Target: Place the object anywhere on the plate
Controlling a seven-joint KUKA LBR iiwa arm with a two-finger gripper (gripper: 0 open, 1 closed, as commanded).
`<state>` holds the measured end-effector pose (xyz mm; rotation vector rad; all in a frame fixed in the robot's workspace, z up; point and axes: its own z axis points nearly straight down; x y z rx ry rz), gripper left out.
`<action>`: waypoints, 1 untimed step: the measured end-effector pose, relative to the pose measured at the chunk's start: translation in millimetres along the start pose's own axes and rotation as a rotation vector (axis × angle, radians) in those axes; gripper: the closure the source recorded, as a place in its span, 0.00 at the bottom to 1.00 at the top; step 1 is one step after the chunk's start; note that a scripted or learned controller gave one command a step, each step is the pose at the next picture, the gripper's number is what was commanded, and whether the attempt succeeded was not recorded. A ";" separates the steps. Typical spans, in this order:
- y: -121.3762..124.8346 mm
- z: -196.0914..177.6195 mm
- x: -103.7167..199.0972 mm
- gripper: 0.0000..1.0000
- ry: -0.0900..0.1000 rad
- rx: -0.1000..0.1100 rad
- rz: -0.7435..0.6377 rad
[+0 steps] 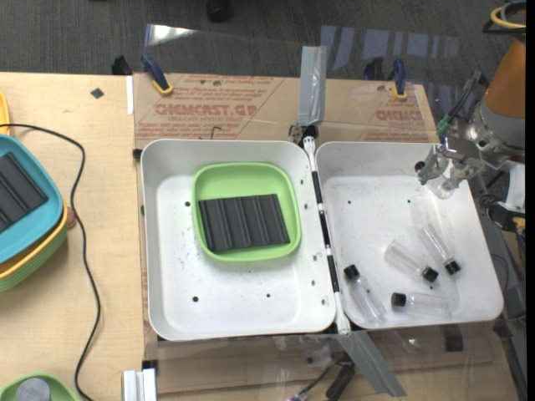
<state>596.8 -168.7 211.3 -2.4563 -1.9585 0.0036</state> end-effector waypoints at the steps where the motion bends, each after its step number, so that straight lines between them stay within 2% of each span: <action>1: 0.0 0.0 0.0 0.00 0.000 0.000 0.000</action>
